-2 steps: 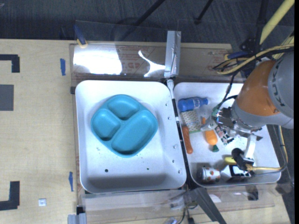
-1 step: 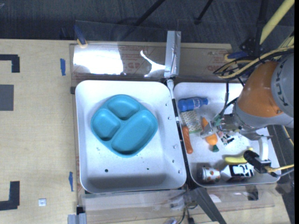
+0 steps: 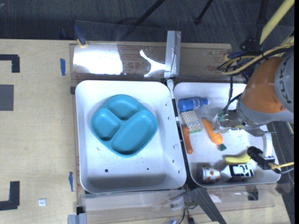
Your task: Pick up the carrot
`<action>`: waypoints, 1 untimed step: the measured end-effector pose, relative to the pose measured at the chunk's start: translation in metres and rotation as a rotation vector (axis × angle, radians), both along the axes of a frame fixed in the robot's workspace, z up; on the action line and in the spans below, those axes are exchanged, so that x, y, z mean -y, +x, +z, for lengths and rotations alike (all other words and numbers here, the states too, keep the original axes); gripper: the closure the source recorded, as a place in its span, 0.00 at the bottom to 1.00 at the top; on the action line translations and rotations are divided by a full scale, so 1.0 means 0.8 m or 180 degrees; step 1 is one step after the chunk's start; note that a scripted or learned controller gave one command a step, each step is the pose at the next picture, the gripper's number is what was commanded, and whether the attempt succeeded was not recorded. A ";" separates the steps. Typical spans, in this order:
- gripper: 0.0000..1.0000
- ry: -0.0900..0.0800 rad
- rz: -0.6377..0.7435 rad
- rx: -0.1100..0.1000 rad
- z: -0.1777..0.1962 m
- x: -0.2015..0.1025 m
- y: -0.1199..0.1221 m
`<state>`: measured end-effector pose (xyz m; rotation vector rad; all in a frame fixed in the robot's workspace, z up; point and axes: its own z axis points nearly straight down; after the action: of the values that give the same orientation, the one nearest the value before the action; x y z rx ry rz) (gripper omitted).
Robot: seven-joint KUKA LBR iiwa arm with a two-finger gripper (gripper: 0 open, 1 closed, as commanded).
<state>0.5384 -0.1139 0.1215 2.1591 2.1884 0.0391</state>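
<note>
Over in the right bin (image 3: 198, 171) the carrot (image 3: 212, 131) is lying flat on the white floor, roughly mid-bin, green end pointing toward the near-right. The pincer (image 3: 227, 122) is hovering just to its right, close but not obviously on it, and from this angle I honestly can't tell whether it's released or clenched since the wrist hides that part. Nothing sits in its grip as far as I can see, so I'd say the pick hasn't happened yet: the approach looks about done, the grab and lift are all still to go. Clutter-wise it's a bit tight. A blue bottle (image 3: 192, 103) lies at the far side of that bin, a patterned sponge-looking thing (image 3: 191, 120) sits just left of the carrot, and a second orange stick-shaped item (image 3: 187, 140) lies along the left wall, which could be mistaken for the target. Nearer the front there's a banana (image 3: 238, 158), a small can (image 3: 211, 173) and a dark bottle (image 3: 241, 170). The left bin (image 3: 88, 171) holds a blue divided plate (image 3: 124, 124), well out of the way. My guess is the sponge is the main nuisance.
</note>
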 end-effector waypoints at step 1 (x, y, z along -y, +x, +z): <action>0.00 0.0003 -0.0001 -0.0023 -0.004 0.000 -0.003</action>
<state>0.5363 -0.1138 0.1186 2.1636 2.1924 0.0323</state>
